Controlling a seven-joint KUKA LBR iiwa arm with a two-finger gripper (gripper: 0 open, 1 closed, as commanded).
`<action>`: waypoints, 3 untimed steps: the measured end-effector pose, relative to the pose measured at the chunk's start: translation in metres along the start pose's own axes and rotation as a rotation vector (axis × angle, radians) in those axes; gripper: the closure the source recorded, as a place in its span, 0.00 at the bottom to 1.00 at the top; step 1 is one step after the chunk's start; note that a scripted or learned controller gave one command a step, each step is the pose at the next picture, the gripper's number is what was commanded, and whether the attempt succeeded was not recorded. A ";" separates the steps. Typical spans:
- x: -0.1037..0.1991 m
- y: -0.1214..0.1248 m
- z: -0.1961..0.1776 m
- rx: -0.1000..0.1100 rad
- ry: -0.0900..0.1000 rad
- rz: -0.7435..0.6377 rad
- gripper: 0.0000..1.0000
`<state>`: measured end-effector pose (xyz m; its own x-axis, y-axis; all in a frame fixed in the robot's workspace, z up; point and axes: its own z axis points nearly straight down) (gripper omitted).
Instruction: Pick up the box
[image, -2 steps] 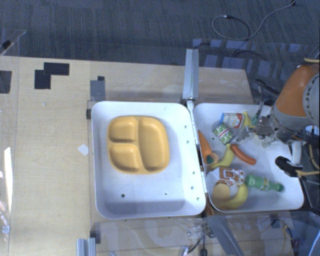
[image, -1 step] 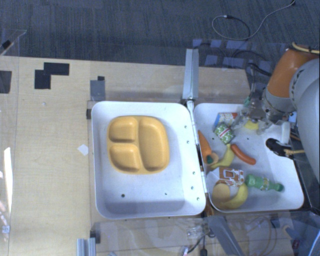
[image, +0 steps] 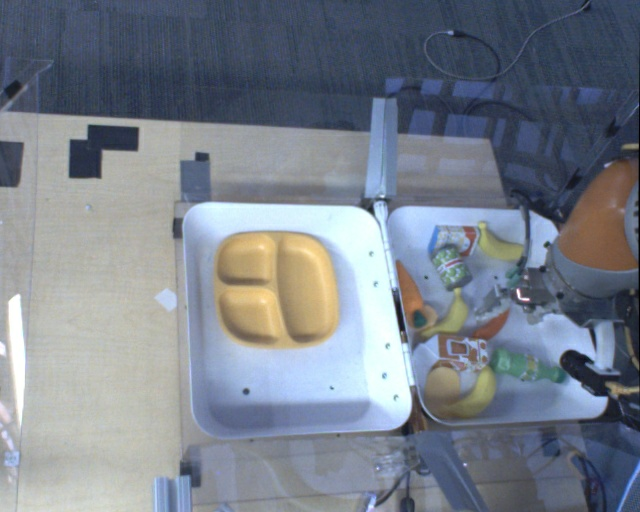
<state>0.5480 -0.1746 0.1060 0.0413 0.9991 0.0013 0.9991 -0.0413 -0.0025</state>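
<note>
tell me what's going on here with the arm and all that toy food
A grey and orange robot arm reaches in from the right over the right bin, which holds a jumble of toy food: bananas, a carrot, a green bottle, a can and a small orange-and-white box. Its claw sits low among the items in the middle of that bin, up and to the right of the box, with nothing visibly gripped. The left bin holds a yellow divided tray.

Even, soft overhead light, faint shadows, slightly soft focus, glare at left.
</note>
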 end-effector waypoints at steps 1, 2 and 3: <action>0.079 -0.025 0.017 -0.015 -0.003 -0.054 0.00; 0.079 -0.023 0.009 -0.016 -0.002 -0.055 1.00; 0.079 -0.023 0.009 -0.015 -0.002 -0.055 0.00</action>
<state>0.5280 -0.0946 0.0972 -0.0139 0.9999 -0.0008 0.9998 0.0139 0.0128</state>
